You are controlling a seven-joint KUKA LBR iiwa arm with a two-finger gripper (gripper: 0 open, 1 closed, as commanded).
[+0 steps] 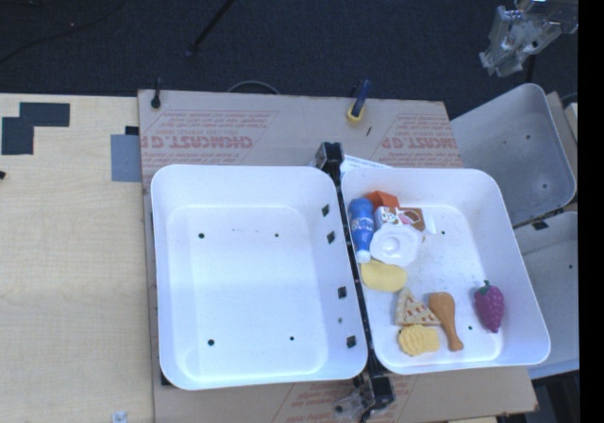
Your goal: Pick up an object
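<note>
From my remote station: the gripper (514,39) hangs high at the upper right of the camera view, over the dark floor beyond the bench and well apart from both bins — whether it is open or closed I cannot tell at this size and blur, and nothing shows in its grasp.

Every candidate sits in the right bin (514,223), which lies down and to the left of the gripper. Against the divider wall are a blue bottle (360,220), an orange block (382,199) and a white fried egg (394,245), touching one another, with a yellow lemon-like piece (383,276) just below. Nearer the front rim: a wedge of cheese-coloured toy food (411,309), a yellow crinkled chip (418,341), a brown drumstick (446,318) and a purple grape bunch (489,306).

I judge the grapes the easiest target — they stand apart from the rest, nearest the bin's right wall. The drumstick's long axis runs from upper left to lower right, so a grasp across it would want the jaws turned to match. The left bin (179,270) plays no part. No pick has begun, by my reading; the arm must first travel in over the right bin and descend.
</note>
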